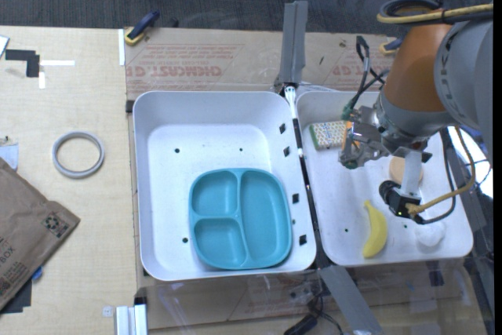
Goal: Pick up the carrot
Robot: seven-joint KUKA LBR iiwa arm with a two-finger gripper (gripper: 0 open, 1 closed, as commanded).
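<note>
Nearest the camera, along the front of the right bin (339,247), lies a yellow banana (376,230), with a small white object (430,236) just beside it toward the corner. In the left bin (157,192), a teal plate (239,217) with 3 compartments sits toward the front wall; it plays no part in my job.

A little farther back in the right bin, a pale orange shape (408,169) shows from under my wrist. I take it for the carrot, though my own arm and a black cable fitting cover most of it, so I hold that loosely. It looks to be resting on the bin floor, not lifted.

My gripper (352,152) hangs over the middle of the right bin, to the left of that orange shape and apart from it. From this slant I cannot tell how wide it stands, and I see nothing gripped in it. Just beyond it, near the bin's back wall, lies a small green and tan block (328,135).

Farthest off, on the bench (70,90), are a roll of tape (78,154) and a sheet of printed cardboard (204,59).

By my reckoning, 0 of the real work is done: the carrot is not yet grasped. I judge I must come across to it, settle around it, close and lift.
</note>
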